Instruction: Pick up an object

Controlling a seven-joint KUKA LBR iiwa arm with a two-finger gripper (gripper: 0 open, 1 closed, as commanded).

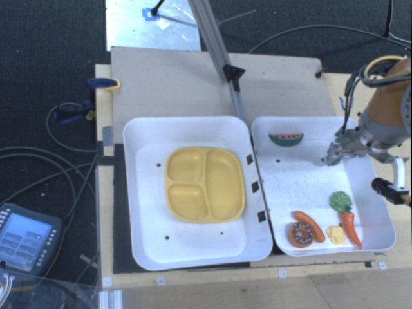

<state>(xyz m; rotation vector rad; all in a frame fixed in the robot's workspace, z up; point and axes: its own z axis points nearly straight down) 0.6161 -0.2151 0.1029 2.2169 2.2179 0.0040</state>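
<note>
Orange carrot (350,227) below claw (334,156), near bin's (386,240) front.
Lying well apart, long axis pointing roughly toward claw; finger state impossible to tell.

The arm (389,102) runs off the right edge, so most of it past the orange band is cut away. Its gripper (335,154), over the right bin (386,237), is too small and blurred to read the fingers. The pendant (26,234) at the near left is cropped. The pale piece (335,235) beside the carrot (351,227) is too small to name.
</note>
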